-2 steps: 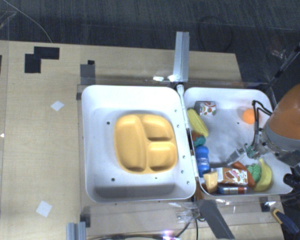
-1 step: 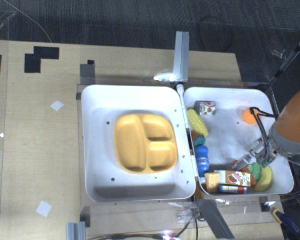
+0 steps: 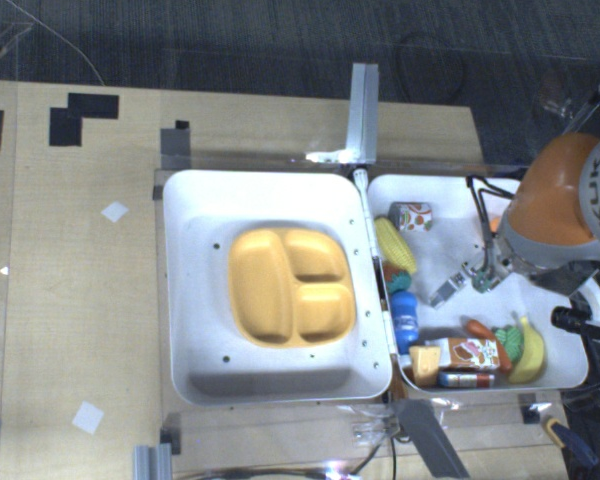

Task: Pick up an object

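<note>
- My gripper [image 3: 460, 284]: low over the bare middle of the right bin [image 3: 576, 376], reaching in from the right; too small and blurred for me to tell its state, and nothing visibly sits in it
- My arm: orange band [image 3: 552, 200] covers the bin's upper right corner and is cut off at the frame edge
- Corn cob [image 3: 395, 245]: along the bin's left wall, just left of me
- Small can [image 3: 412, 216]: above the corn, label unreadable
- Blue bottle [image 3: 404, 318]: below the corn, its top partly hidden
- Juice carton [image 3: 467, 355], banana [image 3: 529, 350], something green [image 3: 509, 338]: crowded on the bottom wall, overlapping
- Left bin [image 3: 195, 268]: holds a yellow divided tray [image 3: 290, 286]
</note>
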You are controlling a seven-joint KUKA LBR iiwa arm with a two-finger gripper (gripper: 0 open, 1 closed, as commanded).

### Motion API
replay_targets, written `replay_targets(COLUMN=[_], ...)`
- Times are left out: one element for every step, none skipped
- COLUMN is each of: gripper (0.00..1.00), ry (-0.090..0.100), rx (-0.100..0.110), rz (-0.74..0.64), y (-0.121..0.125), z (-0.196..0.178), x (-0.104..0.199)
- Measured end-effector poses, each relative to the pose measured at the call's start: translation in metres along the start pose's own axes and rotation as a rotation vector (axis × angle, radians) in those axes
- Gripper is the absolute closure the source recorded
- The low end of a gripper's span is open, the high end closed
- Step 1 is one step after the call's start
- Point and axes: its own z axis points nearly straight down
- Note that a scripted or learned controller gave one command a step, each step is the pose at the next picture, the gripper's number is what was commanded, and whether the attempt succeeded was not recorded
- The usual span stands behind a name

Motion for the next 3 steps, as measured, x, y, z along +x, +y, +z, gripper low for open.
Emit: replay_targets(gripper=[0.00,0.00,0.00], ry=[0.003,0.005,0.004], rx=[0.009,0.012,0.011], rz=[0.265,0.513,0.513], y=[-0.035,-0.029,-0.029], z=[-0.014,-0.006,-0.006], x=[-0.056,-0.038,-0.038])
